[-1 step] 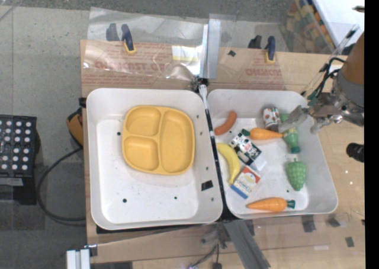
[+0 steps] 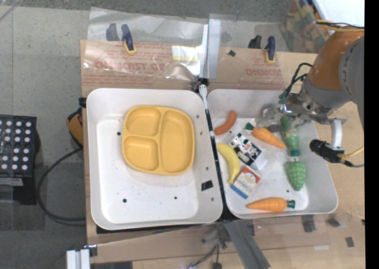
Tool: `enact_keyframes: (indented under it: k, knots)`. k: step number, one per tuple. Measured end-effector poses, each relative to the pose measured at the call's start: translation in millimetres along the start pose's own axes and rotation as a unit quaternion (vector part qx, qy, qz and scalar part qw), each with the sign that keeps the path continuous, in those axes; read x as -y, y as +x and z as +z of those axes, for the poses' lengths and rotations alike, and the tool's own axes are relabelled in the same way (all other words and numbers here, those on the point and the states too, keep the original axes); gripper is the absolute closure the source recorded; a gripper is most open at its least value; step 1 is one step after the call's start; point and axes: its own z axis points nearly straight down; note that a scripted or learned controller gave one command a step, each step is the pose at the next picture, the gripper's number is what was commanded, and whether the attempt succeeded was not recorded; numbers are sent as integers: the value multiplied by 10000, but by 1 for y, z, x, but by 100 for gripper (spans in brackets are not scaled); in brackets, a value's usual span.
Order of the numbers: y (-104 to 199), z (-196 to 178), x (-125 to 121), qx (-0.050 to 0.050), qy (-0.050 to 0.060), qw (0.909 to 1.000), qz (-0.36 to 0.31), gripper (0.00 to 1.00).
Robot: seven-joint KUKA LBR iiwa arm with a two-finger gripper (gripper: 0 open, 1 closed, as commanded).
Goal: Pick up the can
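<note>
Black-and-white printed can (image 2: 246,148) lies near, lower left of grey metal tool (image 2: 273,114)
Its long axis slants down-right; tool's opening cannot be told

We find the right bin (image 2: 324,199) crowded: sausage (image 2: 225,123), banana (image 2: 228,161), black-and-white can (image 2: 247,148), small carton (image 2: 246,182), two carrots (image 2: 268,137) (image 2: 270,204) and green grapes (image 2: 296,174) lie close together, leaving narrow gaps. In the left bin (image 2: 100,191), open floor surrounds the yellow divided plate (image 2: 159,139), widest along its near side
</note>
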Motion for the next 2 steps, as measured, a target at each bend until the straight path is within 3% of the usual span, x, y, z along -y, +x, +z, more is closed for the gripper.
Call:
enact_keyframes:
  k: [1, 2]
  knots:
    - [-1, -10, 0, 19, -4, 10000, 2, 100]
    - [-1, -10, 0, 20, 3, 10000, 2, 0]
